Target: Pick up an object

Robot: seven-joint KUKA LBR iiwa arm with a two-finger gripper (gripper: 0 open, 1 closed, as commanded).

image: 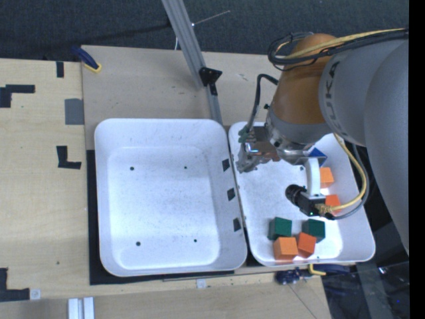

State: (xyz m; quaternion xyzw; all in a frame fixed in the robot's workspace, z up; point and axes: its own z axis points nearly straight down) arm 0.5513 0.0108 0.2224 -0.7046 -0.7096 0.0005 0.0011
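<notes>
Blocks are what I am after, and all of them sit in the right-hand shallow white bin (345,248). From my remote seat, going left to right: the left-hand shallow white bin (159,191) shows bare, speckled floor. In the right bin, near its front edge, a dark green cube (280,227) sits above an orange cube (286,247); just beside them a red-orange cube (306,244) touches a second dark green cube (314,228). Further back, a small orange block (326,175), another orange block (332,201) and a blue piece (317,155) lie half hidden by the arm. The two-finger gripper (247,153) hangs over the right bin's back-left corner, near the dividing rims; I cannot tell how the fingers stand, as they are blurred. Dark lettering on the grey arm (372,92) is cut off and unreadable. Both bins rest on the pale wooden counter (40,198).
</notes>
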